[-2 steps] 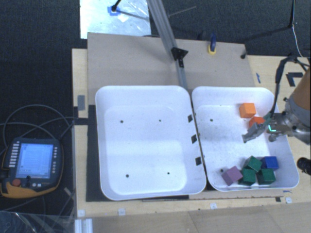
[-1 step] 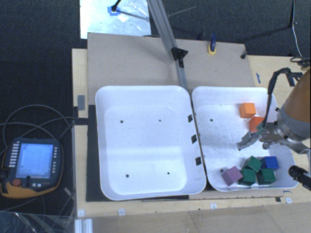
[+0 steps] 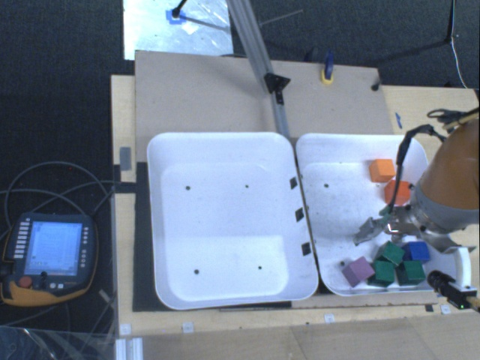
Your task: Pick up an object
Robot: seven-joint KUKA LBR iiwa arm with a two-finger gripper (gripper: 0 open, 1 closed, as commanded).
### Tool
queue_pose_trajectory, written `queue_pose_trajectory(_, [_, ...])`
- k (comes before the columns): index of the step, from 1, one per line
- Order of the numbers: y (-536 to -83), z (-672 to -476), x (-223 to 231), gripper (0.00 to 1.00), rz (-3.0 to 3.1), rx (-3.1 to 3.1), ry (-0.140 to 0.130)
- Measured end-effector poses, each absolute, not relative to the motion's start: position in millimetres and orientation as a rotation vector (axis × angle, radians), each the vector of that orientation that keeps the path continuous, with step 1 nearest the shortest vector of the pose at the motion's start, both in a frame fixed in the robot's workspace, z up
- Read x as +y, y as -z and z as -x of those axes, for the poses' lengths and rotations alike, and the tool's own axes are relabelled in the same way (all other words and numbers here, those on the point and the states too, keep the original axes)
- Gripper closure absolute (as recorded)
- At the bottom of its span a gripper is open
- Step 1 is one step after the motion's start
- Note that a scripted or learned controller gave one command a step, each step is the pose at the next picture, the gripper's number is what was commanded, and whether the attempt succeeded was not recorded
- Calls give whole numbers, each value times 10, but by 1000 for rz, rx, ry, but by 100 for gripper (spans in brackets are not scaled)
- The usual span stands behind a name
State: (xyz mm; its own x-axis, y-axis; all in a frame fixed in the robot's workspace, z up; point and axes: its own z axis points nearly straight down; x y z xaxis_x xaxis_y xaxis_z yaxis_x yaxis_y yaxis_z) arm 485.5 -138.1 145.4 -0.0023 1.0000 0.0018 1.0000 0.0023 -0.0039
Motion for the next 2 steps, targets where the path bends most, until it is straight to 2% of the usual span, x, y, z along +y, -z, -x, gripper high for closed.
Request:
queue_pose_trajectory(1, [-1099,-4875,-1384,0,2221,-2228,4])
queue_pose_trajectory(2, [-1195,-4890,-1382,100,2220,-2232,8])
